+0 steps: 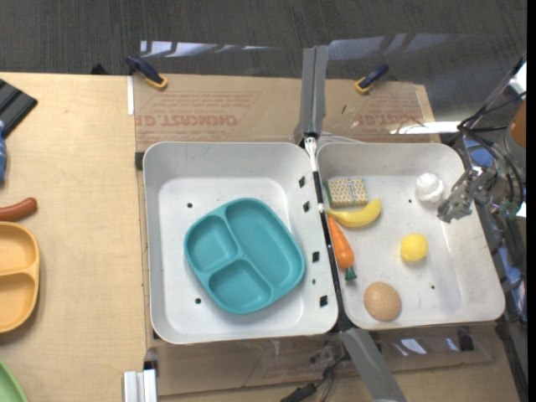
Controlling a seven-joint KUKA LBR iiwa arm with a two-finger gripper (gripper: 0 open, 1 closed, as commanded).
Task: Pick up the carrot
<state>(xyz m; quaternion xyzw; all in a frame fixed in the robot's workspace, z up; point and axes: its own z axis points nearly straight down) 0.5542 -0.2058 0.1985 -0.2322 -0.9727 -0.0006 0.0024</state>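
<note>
Tabletop (75,124) carries two shallow white bins side by side: left bin (167,174) has a teal divided plate (243,254) in it, right bin (469,296) has the small items. Arm comes in from the right, end effector (456,203) sits over the right bin's far right side, near the white object (429,187), well apart from the carrot. Can't tell whether the end effector is open or closed, too small and blurred; nothing visibly gripped. Carrot (340,245) lies in the right bin tight against its left wall, just below the banana (356,215), orange body running top to bottom with the green stub at the lower end, pointing toward the brown egg-shaped item (382,301). Sponge-like block (347,192) sits above the banana, lemon (414,248) further right. Handling guess: looks like a toy carrot, so light, stiff, smooth plastic, probably a bit slippery, not fragile. It's tapered, so a grip near the thin end may squirt out; best hold is likely across the thicker orange mid-body, closing across its width. Problem: the bin wall is right beside it on the left, little room for a finger on that side, and the banana crowds the top end. Grasp probably needs to come lower-middle on the body.
</note>
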